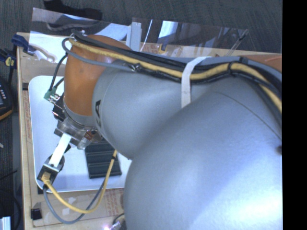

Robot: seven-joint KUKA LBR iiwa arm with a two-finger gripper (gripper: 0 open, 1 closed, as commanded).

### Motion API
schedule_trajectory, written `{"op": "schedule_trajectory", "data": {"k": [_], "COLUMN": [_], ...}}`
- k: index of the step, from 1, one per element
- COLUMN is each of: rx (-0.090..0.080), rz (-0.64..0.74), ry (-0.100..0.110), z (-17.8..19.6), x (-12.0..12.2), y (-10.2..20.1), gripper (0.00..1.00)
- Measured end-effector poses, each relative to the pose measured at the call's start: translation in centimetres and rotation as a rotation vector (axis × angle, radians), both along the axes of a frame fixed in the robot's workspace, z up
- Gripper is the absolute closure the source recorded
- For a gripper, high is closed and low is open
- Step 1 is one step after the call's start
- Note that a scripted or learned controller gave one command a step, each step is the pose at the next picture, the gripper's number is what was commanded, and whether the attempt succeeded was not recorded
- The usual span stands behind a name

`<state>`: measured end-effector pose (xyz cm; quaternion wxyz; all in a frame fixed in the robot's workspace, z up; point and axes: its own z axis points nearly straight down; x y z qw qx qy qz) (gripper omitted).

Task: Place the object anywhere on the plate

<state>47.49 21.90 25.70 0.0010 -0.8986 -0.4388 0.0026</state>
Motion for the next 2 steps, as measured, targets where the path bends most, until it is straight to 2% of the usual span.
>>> {"op": "schedule_trajectory", "data": {"k": [1,2], "rx": [0.000,-0.001], "rz": [0.037,0.186], "ry": [0.001,0.003], "z": [2.8,-4.4], "x": [2.9,0.0], "y": [0.0,0.0], "gripper": [1.00,1.00]}}
